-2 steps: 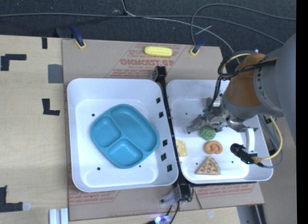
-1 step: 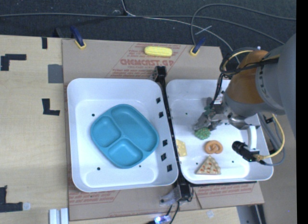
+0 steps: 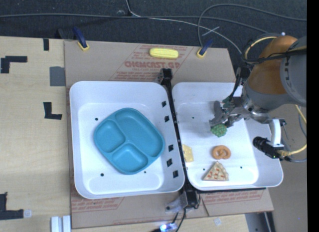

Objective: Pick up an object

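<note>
At the lower right of the frame we see the right bin (image 3: 266,178), whose near edge carries a triangular pizza slice (image 3: 216,172) with, just above it, a small glazed doughnut (image 3: 221,152). To their left, close against the divider between the bins, lies a pale yellow cracker-like piece (image 3: 187,152). Slightly farther up, near the centre of this bin, we find a green broccoli-like floret (image 3: 219,130), and the gripper (image 3: 221,121) sits directly over it, touching or nearly touching its top; we cannot tell from this view whether the jaws are apart or closed on the floret. The grey arm (image 3: 279,84) with its orange band enters from the right edge of the frame. In the left bin (image 3: 79,94), at the centre left of the frame, rests a blue compartment tray (image 3: 128,140), set at a slant. Farthest away, at the upper centre on the brown board (image 3: 99,61), lies a yellow corn cob (image 3: 163,53).
</note>
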You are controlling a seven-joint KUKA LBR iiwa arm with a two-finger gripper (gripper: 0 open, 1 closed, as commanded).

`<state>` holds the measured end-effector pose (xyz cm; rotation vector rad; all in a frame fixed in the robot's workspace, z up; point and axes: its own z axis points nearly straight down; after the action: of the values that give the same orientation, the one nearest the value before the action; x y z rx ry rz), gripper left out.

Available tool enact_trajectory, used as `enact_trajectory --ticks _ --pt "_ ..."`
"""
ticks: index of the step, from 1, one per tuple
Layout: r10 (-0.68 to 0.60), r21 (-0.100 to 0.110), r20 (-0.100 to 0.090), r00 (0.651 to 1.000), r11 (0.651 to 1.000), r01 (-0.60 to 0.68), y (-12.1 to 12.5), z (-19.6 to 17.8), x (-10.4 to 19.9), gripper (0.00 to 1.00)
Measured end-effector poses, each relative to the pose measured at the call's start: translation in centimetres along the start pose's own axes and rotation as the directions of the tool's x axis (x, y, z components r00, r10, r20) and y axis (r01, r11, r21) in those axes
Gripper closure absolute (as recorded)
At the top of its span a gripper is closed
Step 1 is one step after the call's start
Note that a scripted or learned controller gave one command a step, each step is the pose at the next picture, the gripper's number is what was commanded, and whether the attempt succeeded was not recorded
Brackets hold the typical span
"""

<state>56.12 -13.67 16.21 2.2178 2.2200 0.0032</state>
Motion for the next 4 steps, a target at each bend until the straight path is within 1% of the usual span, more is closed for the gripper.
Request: enact_trajectory --ticks 1,2,3,4 --pt "0.0 -0.001 0.0 1.0 1.0 0.0 0.4 -6.3 -0.2 1.0" --pt "0.0 0.0 0.0 1.0 1.0 0.0 0.5 -11.6 -0.2 1.0" --pt "-0.003 0.005 -0.001 1.0 1.0 0.003 1.1 -9.8 4.6 1.0" --pt "-0.004 0.006 -0.002 1.0 1.0 0.004 1.1 -8.2 9.3 1.0"
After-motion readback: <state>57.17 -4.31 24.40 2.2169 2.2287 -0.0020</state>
